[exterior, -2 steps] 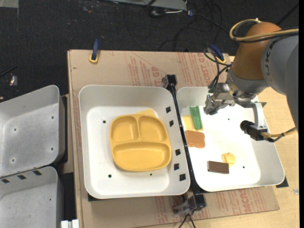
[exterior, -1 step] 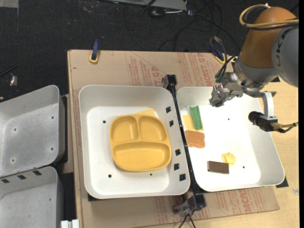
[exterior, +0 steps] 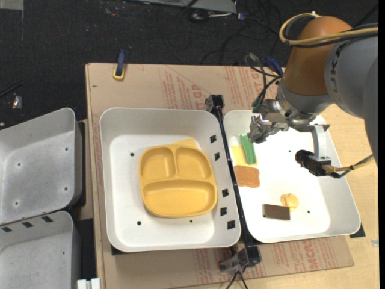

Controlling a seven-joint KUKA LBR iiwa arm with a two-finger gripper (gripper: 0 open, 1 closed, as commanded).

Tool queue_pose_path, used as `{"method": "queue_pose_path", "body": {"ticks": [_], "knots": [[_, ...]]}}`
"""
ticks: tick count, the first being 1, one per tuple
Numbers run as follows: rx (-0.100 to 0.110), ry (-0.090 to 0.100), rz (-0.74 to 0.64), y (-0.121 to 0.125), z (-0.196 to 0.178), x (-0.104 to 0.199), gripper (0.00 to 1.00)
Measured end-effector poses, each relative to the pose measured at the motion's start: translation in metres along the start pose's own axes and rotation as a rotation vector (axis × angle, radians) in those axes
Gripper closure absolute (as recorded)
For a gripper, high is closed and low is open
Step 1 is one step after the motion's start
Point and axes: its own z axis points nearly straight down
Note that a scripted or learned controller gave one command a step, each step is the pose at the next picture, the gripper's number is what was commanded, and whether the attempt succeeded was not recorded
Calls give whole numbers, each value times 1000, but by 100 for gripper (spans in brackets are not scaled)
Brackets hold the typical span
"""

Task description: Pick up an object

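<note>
Gripper point(exterior: 260, 131) position: low over the right bin point(exterior: 337, 221), near its far left corner, directly above the upper end of the green block point(exterior: 248, 149). Whether it is released or clenched cannot be told from this slant; nothing is seen held.

Contents of the right bin: green block lying along the left wall with a pale yellow piece point(exterior: 238, 154) touching its left side; an orange flat piece point(exterior: 247, 176) just below them; a small yellow lump point(exterior: 289, 200) and a brown block point(exterior: 276, 212) near the front edge, close together. The left bin point(exterior: 114, 137) carries a yellow divided tray point(exterior: 178, 181) at its centre.

Risks, as judged: the green block sits hard against the bin wall and its yellow neighbour, so a descent here may strike the wall, catch two pieces at once, or pinch only an end and let the block swing free on lifting. The orange piece lies flat and offers little edge to grip.
</note>
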Motion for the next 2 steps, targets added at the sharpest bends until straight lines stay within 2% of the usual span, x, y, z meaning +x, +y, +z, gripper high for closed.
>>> {"method": "queue_pose_path", "body": {"ticks": [1, 2], "knots": [[2, 1, -1, -31, 2, 49, 100], [0, 2, -3, -54, -16, 98, 100]]}}
